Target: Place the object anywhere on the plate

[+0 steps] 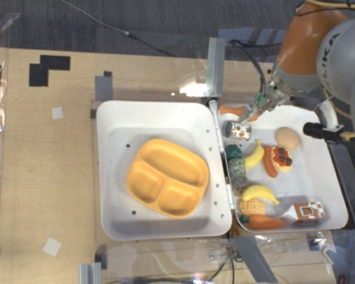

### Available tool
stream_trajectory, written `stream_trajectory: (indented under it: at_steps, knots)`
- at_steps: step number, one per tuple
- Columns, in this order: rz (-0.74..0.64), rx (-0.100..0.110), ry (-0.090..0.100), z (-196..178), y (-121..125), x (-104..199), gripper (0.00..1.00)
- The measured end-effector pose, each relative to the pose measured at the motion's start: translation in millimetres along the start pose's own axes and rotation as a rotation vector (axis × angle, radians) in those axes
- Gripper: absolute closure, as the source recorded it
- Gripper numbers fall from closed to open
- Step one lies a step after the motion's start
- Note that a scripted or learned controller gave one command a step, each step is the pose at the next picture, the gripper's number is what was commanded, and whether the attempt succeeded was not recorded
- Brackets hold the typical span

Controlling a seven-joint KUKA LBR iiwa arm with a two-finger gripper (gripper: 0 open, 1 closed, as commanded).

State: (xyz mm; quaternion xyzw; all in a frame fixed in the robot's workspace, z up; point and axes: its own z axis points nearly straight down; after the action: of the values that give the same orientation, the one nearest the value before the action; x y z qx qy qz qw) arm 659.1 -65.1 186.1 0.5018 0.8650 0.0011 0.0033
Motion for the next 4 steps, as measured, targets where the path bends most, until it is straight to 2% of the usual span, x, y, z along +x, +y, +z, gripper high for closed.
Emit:
stream_trajectory:
  at_steps: [1, 2, 3, 4]
  knots:
    - [0.140, -0.002, 0.003, 0, 49, 64, 1.00]
    - [0.008, -0.001, 0.005, 0, 50, 146, 1.00]
    - [-0.520, 0.000, 0.005, 18, 25, 217, 1.00]
    - [-0.544, -0.006, 0.005, -20, 29, 301, 1.00]
